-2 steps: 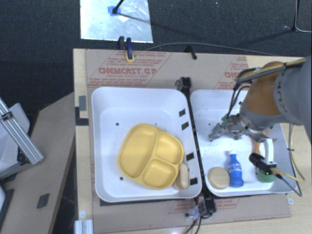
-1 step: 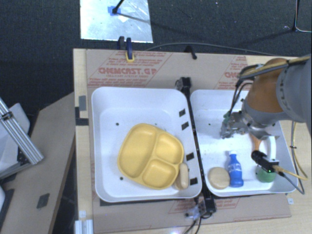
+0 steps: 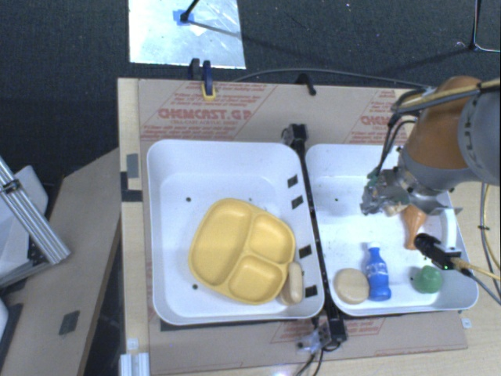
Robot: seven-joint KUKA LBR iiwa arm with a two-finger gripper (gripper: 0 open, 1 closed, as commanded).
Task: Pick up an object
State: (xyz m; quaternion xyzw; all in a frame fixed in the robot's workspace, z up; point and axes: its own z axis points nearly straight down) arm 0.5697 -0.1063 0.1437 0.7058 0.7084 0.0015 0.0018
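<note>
The right bin (image 3: 337,180) holds a blue bottle (image 3: 376,272) lying near its front wall. A round beige bun-like piece (image 3: 351,285) rests just left of the bottle, and a green ball (image 3: 427,279) sits in the front right corner. An orange carrot-shaped piece (image 3: 412,224) lies by the right wall, partly under the arm. My gripper (image 3: 380,198) hangs low over the middle of the right bin, behind the bottle and left of the carrot piece. Nothing shows in its grasp.
The left bin (image 3: 180,171) carries a yellow divided plate (image 3: 241,249), with a beige oval piece (image 3: 293,282) at the plate's front right edge. A black divider (image 3: 307,210) runs between the bins. Cables trail over the right bin's right rim.
</note>
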